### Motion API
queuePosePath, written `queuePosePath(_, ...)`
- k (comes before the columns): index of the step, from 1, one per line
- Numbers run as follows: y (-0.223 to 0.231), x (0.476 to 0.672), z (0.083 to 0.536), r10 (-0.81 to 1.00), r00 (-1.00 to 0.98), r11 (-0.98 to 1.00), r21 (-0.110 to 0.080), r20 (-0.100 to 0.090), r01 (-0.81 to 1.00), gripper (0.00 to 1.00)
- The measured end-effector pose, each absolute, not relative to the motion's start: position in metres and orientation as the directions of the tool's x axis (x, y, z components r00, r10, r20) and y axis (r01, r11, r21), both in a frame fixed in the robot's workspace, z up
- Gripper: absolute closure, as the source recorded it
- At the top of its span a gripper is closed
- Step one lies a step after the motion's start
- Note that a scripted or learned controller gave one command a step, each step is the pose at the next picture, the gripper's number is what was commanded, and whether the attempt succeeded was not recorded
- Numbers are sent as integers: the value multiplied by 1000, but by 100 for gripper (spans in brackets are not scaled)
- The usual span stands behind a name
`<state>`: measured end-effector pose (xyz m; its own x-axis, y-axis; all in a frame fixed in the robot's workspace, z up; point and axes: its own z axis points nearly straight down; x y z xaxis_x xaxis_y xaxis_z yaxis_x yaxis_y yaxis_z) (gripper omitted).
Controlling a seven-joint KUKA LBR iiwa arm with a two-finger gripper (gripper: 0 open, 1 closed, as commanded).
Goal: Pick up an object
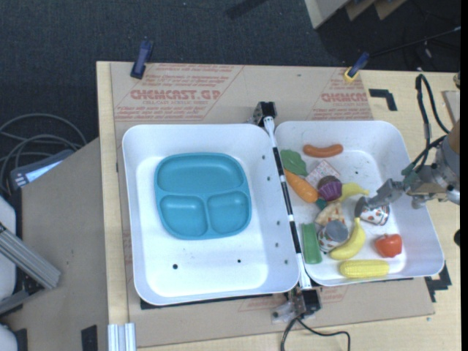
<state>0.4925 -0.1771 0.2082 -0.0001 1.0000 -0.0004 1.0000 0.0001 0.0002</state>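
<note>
A: Start big. What is on the counter (110, 196)?

B: Two white bins side by side. The left bin (139, 218) carries a teal divided tray (202, 194), with bare floor around the tray on every side. The right bin (420, 232) is crowded with toy food.

A: And the arm?

B: It reaches in over the right bin's right wall, low and roughly level, with the claw (374, 209) ending near the bin's middle.

A: Is the claw spread or pinching?

B: I cannot tell; its tip is blurred against the clutter.

A: What lies near the claw?

B: A small white patterned object (377, 215) sits right at its tip, touching or nearly so. Left of the claw are a purple piece (330, 189) and a grey piece (336, 231). A banana (350, 244) curves just below-left of it, a red tomato (389, 245) below, and a corn cob (364, 269) beyond that, close to the bin's near rim.

A: Any open room?

B: Above the claw, toward the far rim, past which only a sausage (322, 150) lies.
</note>
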Motion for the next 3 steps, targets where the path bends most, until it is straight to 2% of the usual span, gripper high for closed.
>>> queuePosePath(1,-188,545,84,1000,0,0,0,0,1000,0)
queuePosePath(2,-189,545,95,1000,0,0,2,-1,1000,100)
queuePosePath(3,-189,545,95,1000,0,0,1,-1,1000,0)
